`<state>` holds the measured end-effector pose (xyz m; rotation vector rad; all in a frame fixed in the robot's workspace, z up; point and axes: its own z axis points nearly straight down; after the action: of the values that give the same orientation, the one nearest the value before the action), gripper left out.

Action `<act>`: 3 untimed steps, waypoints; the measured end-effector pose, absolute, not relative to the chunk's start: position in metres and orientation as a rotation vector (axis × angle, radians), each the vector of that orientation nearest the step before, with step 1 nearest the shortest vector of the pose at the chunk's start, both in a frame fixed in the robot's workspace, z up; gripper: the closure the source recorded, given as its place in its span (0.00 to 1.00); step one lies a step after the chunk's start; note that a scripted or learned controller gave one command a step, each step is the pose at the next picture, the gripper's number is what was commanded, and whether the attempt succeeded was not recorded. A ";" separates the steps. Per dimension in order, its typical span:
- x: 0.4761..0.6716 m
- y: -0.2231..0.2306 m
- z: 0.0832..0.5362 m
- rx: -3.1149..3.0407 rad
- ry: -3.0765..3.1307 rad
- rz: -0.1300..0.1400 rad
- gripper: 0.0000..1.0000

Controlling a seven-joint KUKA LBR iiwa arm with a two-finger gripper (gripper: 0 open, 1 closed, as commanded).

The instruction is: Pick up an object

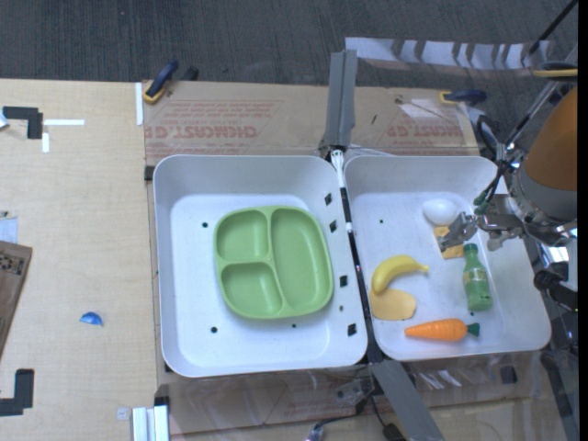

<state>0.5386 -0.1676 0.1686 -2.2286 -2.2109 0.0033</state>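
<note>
A: Which thing is nearest to being picked up?

B: The green bottle (476, 280) is. It is laid flat in the right bin (514, 338), close to the right wall. Its cap end is pointed up at the gripper (470, 225), which is hung just above it.

A: Is anything held by the gripper?

B: That cannot be told. The fingers are too small and blurred to be read.

A: What else is found nearby?

B: A small brown piece (452, 244) and a white egg (440, 211) are placed just beside the gripper. A banana (397, 271), an orange slice (395, 306) and a carrot (441, 331) are set further off. A green plate (274, 262) is kept in the left bin (184, 338).

A: What could go wrong?

B: The round bottle could be rolled away if only its cap is pinched. The brown piece could be grabbed by mistake, because things are so crowded there.
</note>
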 end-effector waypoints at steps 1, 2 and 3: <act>0.540 -0.165 0.110 -2.006 -2.414 0.002 0.00; 0.511 -0.204 0.091 -2.120 -2.316 0.001 0.00; 0.563 -0.138 0.091 -2.356 -2.078 0.002 0.00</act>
<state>0.5630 -0.1377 0.0913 -2.3564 -2.0777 0.0017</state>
